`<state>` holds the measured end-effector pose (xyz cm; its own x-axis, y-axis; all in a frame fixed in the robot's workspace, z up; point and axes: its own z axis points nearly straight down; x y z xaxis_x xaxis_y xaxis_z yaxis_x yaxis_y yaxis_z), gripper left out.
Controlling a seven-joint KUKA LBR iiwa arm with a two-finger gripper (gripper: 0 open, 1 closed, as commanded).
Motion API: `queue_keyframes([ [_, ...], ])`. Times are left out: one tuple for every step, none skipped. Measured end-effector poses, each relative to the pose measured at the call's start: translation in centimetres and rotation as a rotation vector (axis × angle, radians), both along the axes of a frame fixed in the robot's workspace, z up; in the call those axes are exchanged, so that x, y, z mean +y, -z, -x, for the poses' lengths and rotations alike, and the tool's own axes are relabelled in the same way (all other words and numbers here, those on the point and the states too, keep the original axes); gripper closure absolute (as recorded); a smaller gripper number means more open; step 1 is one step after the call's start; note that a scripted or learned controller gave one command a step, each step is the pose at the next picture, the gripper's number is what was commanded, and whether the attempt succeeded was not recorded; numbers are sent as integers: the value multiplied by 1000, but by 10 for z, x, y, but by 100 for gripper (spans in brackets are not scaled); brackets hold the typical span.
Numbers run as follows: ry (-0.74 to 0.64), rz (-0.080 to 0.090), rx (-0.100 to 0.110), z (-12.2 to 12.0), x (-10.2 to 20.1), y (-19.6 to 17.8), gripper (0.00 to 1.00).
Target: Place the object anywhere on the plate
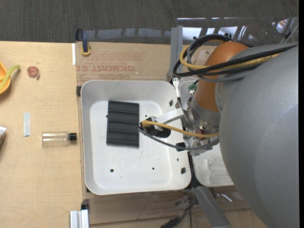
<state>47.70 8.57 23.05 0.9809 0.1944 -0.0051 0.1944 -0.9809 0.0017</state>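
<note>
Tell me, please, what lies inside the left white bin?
A black ribbed block lies flat on the floor of the left bin. The arm covers the bin's right edge, so anything under it cannot be seen.

Glossy white plastic bin (128, 172); matt black ribbed block (123, 123); pale wood bench (38, 184).

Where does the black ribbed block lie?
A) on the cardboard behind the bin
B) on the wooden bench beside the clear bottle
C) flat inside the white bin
C: the black ribbed block lies flat on the floor of the white bin, apart from the clear bottle out on the bench.
</note>
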Motion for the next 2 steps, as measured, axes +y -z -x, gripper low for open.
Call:
queue_keyframes([
  [-25,0,-3,-97,103,-76,100],
  [1,1,-3,-52,141,-4,100],
])
